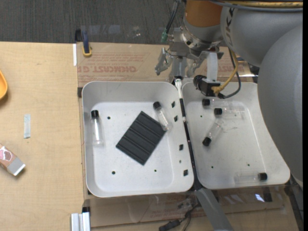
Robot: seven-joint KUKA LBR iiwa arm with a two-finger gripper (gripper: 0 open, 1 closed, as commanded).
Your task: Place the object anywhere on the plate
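A black ribbed plate (142,137) lies flat and askew in the middle of the left bin (91,177). One clear vial with a black cap (161,115) lies by the plate's upper right corner, touching or nearly touching it. A second capped vial (96,126) lies near the left bin's left wall. My gripper (177,71) hangs above the back rim where the two bins meet. It is open, its fingers (160,65) are spread, and nothing is between them.
The right bin (274,148) holds several clear vials with black caps, among them one at its middle (211,134) and one at its front right (251,177). The arm's grey bulk overhangs that bin's right side. Loose items lie on the bench at the left (11,160).
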